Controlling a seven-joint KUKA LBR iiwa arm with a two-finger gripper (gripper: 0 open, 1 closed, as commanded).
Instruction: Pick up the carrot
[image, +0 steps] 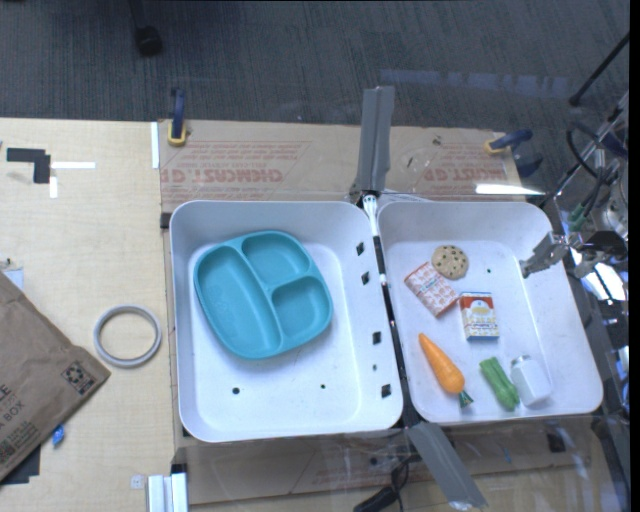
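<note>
The carrot is orange with a small green stub at its near end. It lies flat on the floor of the right bin, toward the front left, slanting from upper left to lower right. Nothing touches or covers it. A green vegetable piece lies just to its right.
Also in the right bin are a white block, a small carton, a red-and-white packet and a cookie. The left bin holds a teal divided plate. A tape ring and a cardboard box lie on the bench at left.
</note>
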